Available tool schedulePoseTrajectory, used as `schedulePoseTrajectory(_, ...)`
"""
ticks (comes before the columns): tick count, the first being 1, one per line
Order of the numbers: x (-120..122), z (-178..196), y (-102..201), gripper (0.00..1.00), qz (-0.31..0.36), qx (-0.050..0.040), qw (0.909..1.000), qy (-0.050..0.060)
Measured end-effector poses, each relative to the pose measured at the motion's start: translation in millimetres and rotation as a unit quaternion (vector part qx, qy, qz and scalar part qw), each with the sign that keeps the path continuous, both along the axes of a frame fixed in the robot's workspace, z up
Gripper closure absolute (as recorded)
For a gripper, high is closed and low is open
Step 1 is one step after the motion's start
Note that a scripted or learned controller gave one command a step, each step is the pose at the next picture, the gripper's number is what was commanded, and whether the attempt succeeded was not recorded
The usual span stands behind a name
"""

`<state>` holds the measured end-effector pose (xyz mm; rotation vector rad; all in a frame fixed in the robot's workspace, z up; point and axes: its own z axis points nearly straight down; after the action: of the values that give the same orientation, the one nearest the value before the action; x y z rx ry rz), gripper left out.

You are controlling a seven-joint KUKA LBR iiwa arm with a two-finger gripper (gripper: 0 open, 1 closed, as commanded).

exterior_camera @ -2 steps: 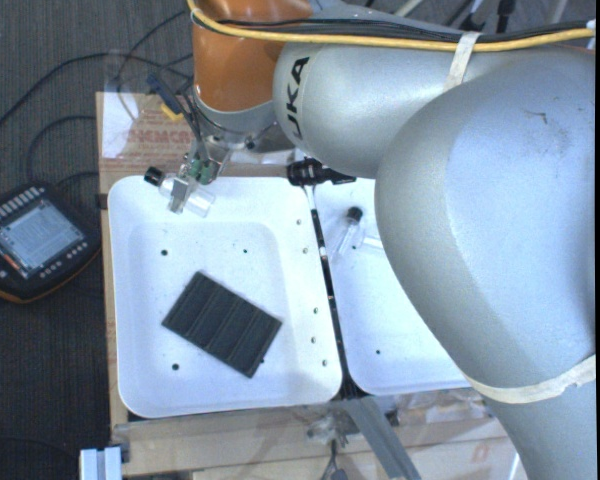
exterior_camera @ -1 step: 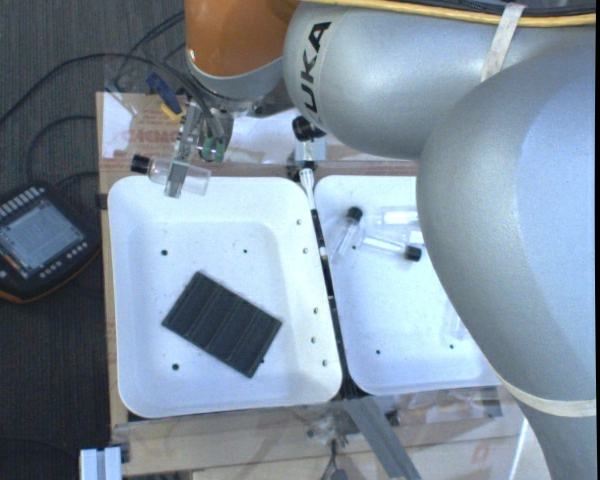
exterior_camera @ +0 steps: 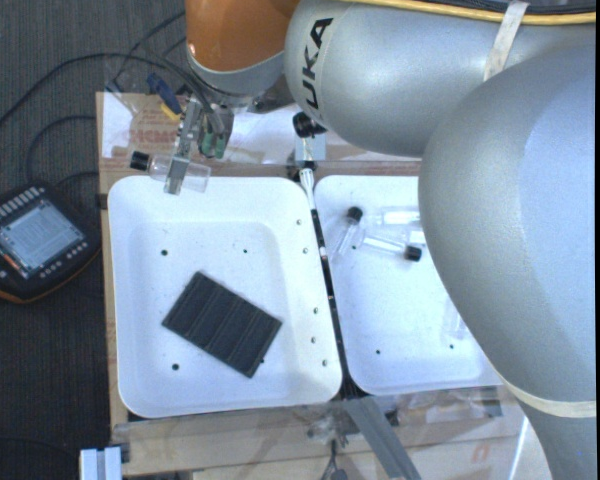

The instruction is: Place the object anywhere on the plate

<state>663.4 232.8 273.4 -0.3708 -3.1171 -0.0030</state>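
Observation:
A dark ribbed rectangular plate (exterior_camera: 222,323) lies flat in the lower middle of the left white bin (exterior_camera: 130,298). My gripper (exterior_camera: 187,165) hangs over that bin's back left corner, well above and behind the plate. Its fingers are shut on a clear tube (exterior_camera: 160,165) with a black cap, which lies crosswise with the cap pointing left. The orange band and grey arm rise behind it and hide the right side of the bench.
The right bin (exterior_camera: 400,368) holds two more clear tubes with black caps (exterior_camera: 345,230) (exterior_camera: 392,248) near its back. A control pendant (exterior_camera: 30,238) lies on the floor to the left. Cables run along the bench's back edge.

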Motion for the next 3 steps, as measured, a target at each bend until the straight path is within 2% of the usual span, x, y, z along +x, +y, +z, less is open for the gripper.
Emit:
schedulePoseTrajectory(1,-6,149,0,1.0,0.093,-0.0016,0.9956,-0.001)
schedulePoseTrajectory(3,-1,162,1,1.0,0.092,-0.0017,0.9957,-0.001)
